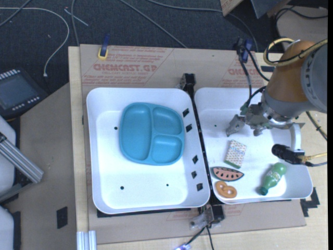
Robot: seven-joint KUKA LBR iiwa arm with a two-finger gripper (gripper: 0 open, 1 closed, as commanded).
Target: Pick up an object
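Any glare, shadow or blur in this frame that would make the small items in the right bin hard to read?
Camera view: light is even and soft, with faint shadows under the green bottle and the watermelon slice; the white right bin is bright but not blown out; the picture is slightly soft overall, so the print on the small patterned packet is unreadable.

Before you, a bench topped with a brown printed sheet carries two shallow white bins side by side, touching along a row of black clips. Your left bin holds a blue divided plate lying flat near its middle. Your right bin holds a small patterned packet, a watermelon slice just below it, an orange toy at the front rim, and a green bottle lying tilted toward the right corner. A blue clamp grips the sheet's far edge.
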